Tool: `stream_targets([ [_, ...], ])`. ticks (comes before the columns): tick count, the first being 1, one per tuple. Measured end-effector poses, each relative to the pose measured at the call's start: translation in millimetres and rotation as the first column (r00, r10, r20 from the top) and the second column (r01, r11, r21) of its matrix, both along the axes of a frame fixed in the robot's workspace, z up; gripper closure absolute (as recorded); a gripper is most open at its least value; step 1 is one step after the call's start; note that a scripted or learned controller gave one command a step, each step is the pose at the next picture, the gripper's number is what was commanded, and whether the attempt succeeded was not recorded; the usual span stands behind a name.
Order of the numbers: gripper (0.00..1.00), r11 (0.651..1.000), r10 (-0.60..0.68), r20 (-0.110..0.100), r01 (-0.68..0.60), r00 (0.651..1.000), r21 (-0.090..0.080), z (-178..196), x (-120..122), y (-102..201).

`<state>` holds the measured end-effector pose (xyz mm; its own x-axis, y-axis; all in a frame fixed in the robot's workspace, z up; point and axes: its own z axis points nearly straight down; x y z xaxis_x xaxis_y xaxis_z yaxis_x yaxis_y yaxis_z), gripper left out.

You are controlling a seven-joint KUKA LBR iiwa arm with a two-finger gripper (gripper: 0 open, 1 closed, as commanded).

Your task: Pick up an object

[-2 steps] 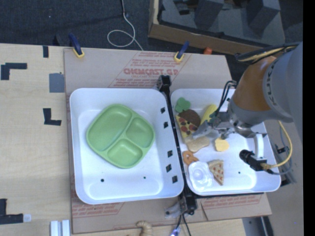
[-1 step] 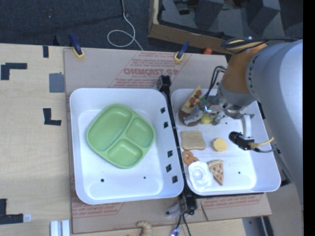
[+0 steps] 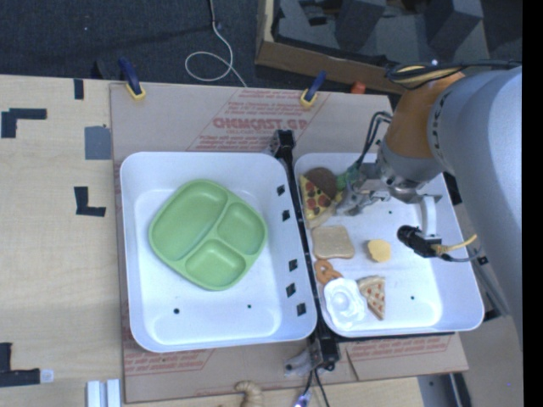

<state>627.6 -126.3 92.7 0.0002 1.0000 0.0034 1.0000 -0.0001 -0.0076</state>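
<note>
Hand (image 3: 361,195) hangs low at the right white bin's (image 3: 424,312) far-left corner beside a pizza slice (image 3: 317,200); its grip we cannot tell. Left white bin (image 3: 153,312) holds a green divided plate (image 3: 208,234).

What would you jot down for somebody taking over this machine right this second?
End effector: low over the right bin's far left corner, near the pizza slice; grip unclear.
Right bin: toast, yellow piece, fried egg, pretzel and a second pizza slice.
Left bin: green divided plate.
Done: nothing visibly lifted.
Left: pick one item.
</note>
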Motion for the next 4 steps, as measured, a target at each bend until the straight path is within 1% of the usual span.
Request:
stream_targets([
  [1, 0.0, 1.0, 0.0, 0.0, 0.0, 1.0, -0.001, 0, 0, 0],
  [2, 0.0, 1.0, -0.005, 0.015, 0.005, 1.0, -0.006, -6, -75, 30],
  [3, 0.0, 1.0, 0.001, 0.006, 0.0, 1.0, -0.002, -8, -10, 24],
  [4, 0.0, 1.0, -0.008, -0.036, 0.008, 0.999, 0.005, -10, 26, 22],
])
